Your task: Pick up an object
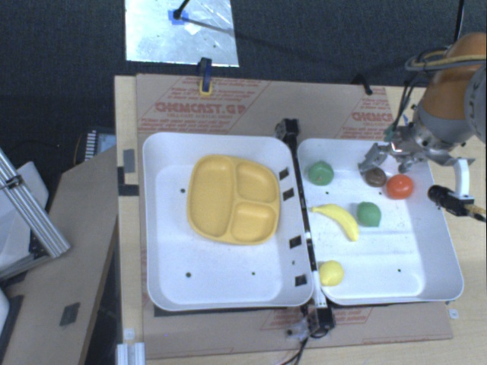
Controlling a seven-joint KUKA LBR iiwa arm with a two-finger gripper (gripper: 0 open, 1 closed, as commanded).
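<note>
Nearest the camera lies a yellow lemon [330, 272] in the right bin [426, 272], against the divider. Landmark: the brown object [375, 177]. The hand [378, 160] hovers directly above it — how far open it is, or whether it holds anything, cannot be told. An orange ball [400, 186] sits just right of the landmark; a green ball [320, 173] lies left, a banana [338, 220] below-left, lying diagonally. Both bins rest on a cardboard-covered bench [228, 105] — the room behind is dark.

A yellow divided plate [232, 199] was seen in the white left bin [163, 280], and a yellow banana [338, 220], two green balls [320, 173] and an orange ball [400, 186] in the right.
</note>
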